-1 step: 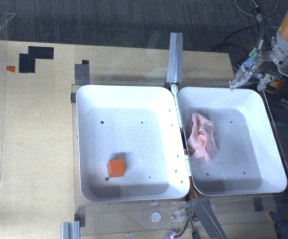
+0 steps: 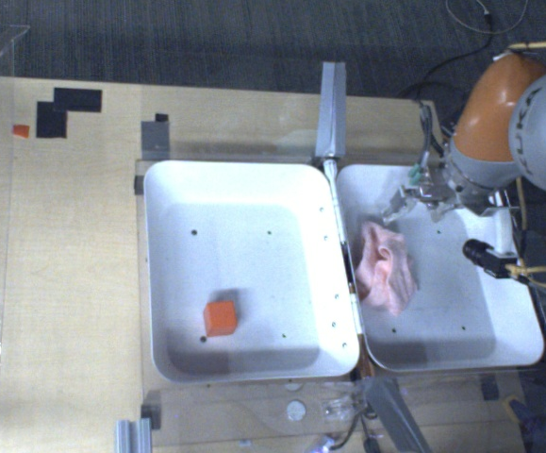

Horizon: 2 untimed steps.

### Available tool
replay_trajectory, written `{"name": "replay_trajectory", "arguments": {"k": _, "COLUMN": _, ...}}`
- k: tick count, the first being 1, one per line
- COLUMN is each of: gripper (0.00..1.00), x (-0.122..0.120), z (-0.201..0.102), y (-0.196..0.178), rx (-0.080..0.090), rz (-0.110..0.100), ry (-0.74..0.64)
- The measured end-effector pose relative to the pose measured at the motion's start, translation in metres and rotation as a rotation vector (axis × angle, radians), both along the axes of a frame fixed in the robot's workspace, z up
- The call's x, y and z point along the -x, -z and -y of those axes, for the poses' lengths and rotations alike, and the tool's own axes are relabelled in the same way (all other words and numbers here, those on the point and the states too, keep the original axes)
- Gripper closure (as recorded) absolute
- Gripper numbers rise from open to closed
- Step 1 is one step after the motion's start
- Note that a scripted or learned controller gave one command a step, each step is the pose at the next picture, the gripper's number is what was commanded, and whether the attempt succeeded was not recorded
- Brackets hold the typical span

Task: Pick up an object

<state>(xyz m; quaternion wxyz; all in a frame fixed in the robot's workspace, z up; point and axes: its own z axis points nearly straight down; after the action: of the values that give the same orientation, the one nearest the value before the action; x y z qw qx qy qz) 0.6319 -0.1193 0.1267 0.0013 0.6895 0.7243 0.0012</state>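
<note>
A crumpled pink cloth [image 2: 387,266] lies in the right bin [image 2: 461,343], close to its left wall. An orange cube [image 2: 221,318] sits in the left bin [image 2: 254,196], near the front left. My gripper [image 2: 418,206] hangs over the back of the right bin, just beyond the cloth's far edge and a little to its right. Its fingers are open and nothing is between them. The grey arm with the orange band [image 2: 494,111] comes in from the upper right.
A grey metal divider post [image 2: 331,111] stands behind the wall that the two bins share. Black blocks [image 2: 63,109] and a small orange piece [image 2: 21,131] lie on the wooden bench at the far left.
</note>
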Motion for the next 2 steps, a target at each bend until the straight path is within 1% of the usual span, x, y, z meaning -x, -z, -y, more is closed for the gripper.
{"name": "replay_trajectory", "arguments": {"k": 1, "gripper": 0.0, "x": -0.001, "z": -0.022, "y": 0.038, "rx": 0.001, "rz": 0.006, "ry": -0.149}}
{"name": "replay_trajectory", "arguments": {"k": 2, "gripper": 0.0, "x": 0.054, "z": -0.019, "y": 0.037, "rx": 0.003, "rz": 0.01, "ry": -0.219}}
